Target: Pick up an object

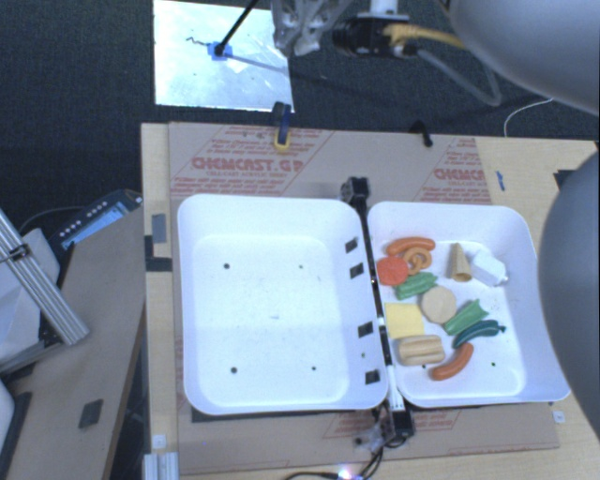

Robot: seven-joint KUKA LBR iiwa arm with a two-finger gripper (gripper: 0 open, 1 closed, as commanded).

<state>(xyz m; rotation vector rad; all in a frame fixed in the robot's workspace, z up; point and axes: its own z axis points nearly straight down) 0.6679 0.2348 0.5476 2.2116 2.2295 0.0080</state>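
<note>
Overhead, the arm (525, 42) enters from the upper right as a blurred grey mass, cut off by the frame edge. The gripper (302, 28) sits at the top edge, well beyond the bins, and is partly cropped; whether it is open or closed cannot be told. A yellow cable (422, 36) runs along the wrist.

Two shallow white bins of smooth moulded plastic rest side by side on the desk (155, 394), over a cardboard sheet (244, 159) with red print. The left bin (202, 281) shows small dark dots on its floor.

The right bin (520, 375) holds toy food, all clustered together: a curved orange sausage (411, 246), a red tomato-like piece (392, 271), a green pod (416, 285), a tan cone (458, 262), a white block (487, 269), a round tan disc (438, 305), a yellow square slab (405, 321), two green vegetables (469, 321) of unclear kind, a bun-shaped piece (421, 350) and a second sausage (452, 363). Several touch or overlap, so their outlines are hard to separate.

A grey blur (572, 281) hides the desk at the right edge. Black clips (356, 246) line the seam between the bins.
</note>
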